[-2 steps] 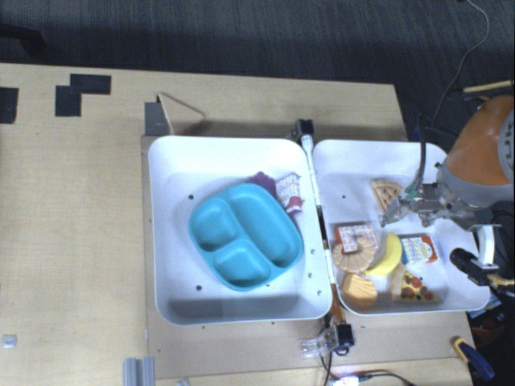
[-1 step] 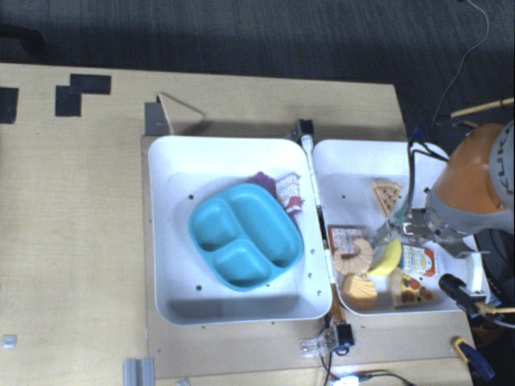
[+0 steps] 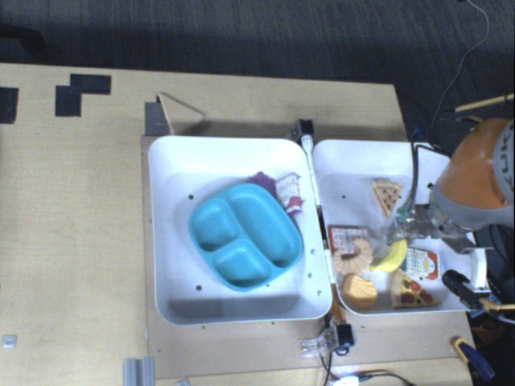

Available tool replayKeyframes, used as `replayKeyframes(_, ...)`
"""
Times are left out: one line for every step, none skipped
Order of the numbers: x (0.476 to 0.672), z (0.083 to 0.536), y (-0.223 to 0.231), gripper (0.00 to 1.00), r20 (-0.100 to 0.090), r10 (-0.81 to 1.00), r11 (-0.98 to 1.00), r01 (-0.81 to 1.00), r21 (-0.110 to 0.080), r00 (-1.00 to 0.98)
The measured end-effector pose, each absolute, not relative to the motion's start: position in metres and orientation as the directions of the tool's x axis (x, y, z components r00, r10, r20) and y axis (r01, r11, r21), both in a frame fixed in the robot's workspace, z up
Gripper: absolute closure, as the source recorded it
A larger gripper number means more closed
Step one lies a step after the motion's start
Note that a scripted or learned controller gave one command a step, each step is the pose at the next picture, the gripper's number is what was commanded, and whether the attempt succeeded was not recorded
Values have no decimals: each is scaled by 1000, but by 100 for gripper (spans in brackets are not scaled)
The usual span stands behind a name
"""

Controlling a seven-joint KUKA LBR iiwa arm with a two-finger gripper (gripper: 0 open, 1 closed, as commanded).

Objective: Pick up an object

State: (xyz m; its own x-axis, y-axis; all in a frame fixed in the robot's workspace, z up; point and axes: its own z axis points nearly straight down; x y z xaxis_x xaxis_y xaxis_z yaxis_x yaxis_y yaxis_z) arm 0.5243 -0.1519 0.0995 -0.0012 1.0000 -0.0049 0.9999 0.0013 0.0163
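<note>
The right bin (image 3: 354, 163) holds a yellow banana (image 3: 392, 258), a waffle piece (image 3: 387, 195), a cookie packet (image 3: 350, 244), a tan bread roll (image 3: 360, 289) and a white snack pack (image 3: 420, 265). My gripper (image 3: 401, 232) reaches in from the right and hangs low over the bin's middle, just above the banana's upper end. The wrist hides part of what lies beneath it. Nothing shows clearly between the gripper's tips.
The left bin (image 3: 161, 215) carries a blue divided plate (image 3: 245, 236) with a purple-and-white wrapper (image 3: 287, 191) at its far edge. A black clamp (image 3: 303, 127) sits at the divider between the bins. Cables run along the bench's right side.
</note>
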Motion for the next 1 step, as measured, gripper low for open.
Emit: replayKeyframes(544, 203, -73, 100, 1, 1000, 5, 1000, 4, -5)
